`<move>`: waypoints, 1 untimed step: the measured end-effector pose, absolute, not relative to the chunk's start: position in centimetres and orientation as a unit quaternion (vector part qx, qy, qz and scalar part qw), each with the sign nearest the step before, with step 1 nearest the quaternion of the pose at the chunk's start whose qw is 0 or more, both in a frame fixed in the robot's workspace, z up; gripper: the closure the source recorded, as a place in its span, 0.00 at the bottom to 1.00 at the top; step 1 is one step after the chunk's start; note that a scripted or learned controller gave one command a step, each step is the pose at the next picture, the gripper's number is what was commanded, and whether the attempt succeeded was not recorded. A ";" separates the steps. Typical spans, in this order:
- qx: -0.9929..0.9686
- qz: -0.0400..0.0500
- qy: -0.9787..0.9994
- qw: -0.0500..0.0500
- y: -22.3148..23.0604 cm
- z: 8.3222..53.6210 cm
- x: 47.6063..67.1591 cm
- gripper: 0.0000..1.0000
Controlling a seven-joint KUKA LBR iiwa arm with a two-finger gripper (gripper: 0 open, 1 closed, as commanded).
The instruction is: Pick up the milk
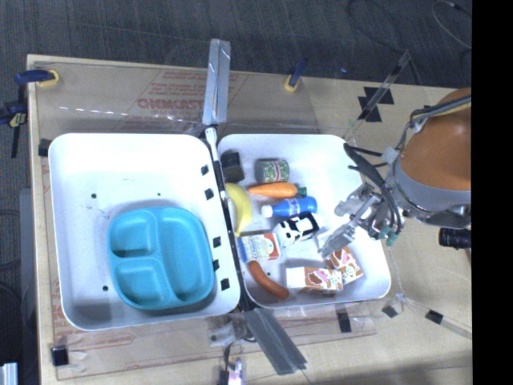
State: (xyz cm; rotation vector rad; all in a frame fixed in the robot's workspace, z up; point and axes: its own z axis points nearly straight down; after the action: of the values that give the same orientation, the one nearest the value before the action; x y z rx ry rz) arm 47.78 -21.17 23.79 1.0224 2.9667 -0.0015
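Observation:
The milk [298, 228] is a small carton with black and white cow patches, lying in the middle of the right bin [321, 144]. It rests just below a blue bottle [292, 208]. My gripper [338, 226] hangs over the right side of that bin, a short way to the right of the milk and apart from it. Its two fingers are spread open with nothing between them. The grey arm with the orange band [437, 147] reaches in from the right.
The right bin also holds a green can [272, 170], a carrot [272, 190], a banana [238, 205], a red and white carton [260, 248], a sausage [267, 280] and two colourful packets [327, 276]. A blue divided plate [160, 255] lies in the left bin [80, 167].

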 end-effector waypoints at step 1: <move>0.298 0.000 0.955 0.000 -21.0 19.1 48.7 0.00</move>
State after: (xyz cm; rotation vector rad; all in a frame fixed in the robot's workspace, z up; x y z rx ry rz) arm 48.71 -20.96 19.10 0.9357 2.9995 -0.0004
